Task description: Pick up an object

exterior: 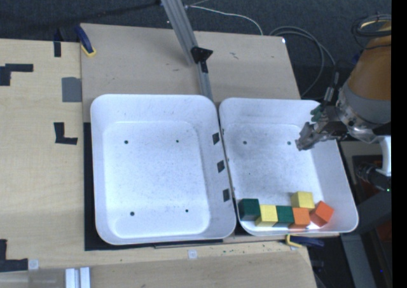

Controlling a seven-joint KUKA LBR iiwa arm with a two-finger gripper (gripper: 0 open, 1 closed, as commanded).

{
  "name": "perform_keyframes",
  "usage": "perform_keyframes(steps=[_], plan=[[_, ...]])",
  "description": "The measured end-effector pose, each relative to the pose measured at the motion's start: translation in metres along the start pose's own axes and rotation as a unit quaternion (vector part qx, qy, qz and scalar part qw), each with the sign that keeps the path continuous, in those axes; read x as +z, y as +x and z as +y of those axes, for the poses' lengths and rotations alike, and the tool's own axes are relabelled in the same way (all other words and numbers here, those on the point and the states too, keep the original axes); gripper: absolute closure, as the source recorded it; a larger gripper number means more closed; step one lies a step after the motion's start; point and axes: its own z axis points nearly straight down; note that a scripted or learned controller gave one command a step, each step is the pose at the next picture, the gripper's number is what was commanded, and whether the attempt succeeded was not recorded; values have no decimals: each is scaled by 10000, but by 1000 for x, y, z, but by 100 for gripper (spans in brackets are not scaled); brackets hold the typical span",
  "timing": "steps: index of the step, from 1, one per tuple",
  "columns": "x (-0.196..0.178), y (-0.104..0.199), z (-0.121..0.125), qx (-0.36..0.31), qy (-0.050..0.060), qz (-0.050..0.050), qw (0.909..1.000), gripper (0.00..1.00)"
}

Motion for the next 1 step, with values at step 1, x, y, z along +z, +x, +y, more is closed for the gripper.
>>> perform_keyframes(steps=[1], plan=[[0, 0, 0, 1, 3, 0, 10000, 0]])
